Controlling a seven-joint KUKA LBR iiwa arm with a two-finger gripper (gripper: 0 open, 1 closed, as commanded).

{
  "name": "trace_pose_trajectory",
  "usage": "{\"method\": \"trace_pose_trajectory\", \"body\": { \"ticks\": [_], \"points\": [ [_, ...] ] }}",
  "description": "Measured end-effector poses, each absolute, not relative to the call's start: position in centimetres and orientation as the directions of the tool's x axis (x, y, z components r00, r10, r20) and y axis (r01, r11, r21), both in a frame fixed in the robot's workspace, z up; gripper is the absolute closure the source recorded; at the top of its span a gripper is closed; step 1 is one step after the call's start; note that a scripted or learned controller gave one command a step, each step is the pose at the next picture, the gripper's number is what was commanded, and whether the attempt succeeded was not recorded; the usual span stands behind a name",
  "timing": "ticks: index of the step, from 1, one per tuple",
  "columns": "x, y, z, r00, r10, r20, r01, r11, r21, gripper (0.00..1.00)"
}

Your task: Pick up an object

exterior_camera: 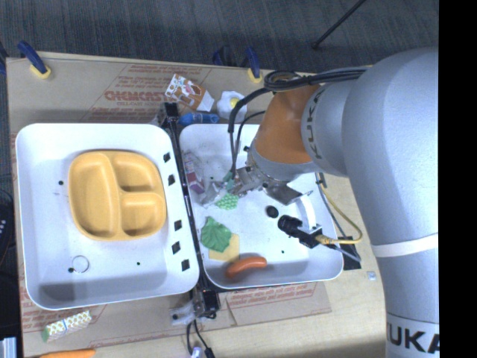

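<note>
Over the right bin, my gripper reaches down near its left wall, just above a small green dotted object. Whether my gripper is clenched or released, I cannot tell. Nearer in the same bin lie a green leaf piece on a yellow piece, and an orange sausage. Across in the left bin sits a yellow divided tray.
</note>
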State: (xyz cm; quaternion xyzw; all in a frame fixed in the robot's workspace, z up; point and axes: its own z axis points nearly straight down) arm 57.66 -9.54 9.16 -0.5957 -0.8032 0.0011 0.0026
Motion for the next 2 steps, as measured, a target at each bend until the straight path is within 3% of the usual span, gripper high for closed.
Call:
{"method": "trace_pose_trajectory", "body": {
  "ticks": [1, 2],
  "points": [
    [57.7, -9.5, 10.2, -0.296, 0.955, 0.003, 0.955, 0.296, -0.007, 1.0],
    [61.7, -6.6, 19.2, 0.089, 0.996, 0.0, 0.996, -0.089, -0.003, 1.0]
  ]
}}
